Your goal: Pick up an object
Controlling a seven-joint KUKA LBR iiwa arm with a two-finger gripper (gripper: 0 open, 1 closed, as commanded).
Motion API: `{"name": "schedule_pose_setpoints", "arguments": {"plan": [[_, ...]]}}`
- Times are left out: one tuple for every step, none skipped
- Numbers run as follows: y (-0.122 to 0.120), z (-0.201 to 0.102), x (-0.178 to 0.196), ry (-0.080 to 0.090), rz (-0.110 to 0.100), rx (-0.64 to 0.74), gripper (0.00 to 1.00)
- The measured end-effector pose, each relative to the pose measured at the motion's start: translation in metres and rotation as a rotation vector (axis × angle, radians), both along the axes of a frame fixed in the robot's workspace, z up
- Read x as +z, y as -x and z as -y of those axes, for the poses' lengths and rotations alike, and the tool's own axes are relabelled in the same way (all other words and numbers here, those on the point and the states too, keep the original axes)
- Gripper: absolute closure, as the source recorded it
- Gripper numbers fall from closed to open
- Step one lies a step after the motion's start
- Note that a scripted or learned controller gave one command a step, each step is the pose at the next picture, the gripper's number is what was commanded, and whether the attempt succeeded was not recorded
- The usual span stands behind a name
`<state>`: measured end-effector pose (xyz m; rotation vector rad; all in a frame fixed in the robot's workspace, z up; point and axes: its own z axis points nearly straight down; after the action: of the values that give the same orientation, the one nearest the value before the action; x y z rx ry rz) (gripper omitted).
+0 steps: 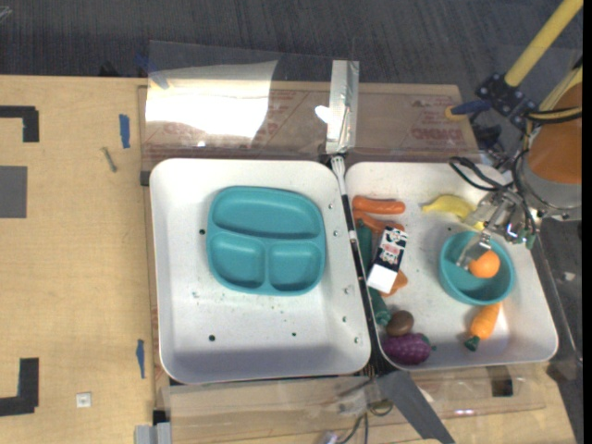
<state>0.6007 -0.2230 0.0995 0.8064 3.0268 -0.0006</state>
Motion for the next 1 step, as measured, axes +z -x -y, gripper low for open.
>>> {"name": "schedule_pose_setpoints", "arguments": {"plan": [[0.0206,-0.0221,-0.0098,-0.001,0.001,-0.021,0.00]]}}
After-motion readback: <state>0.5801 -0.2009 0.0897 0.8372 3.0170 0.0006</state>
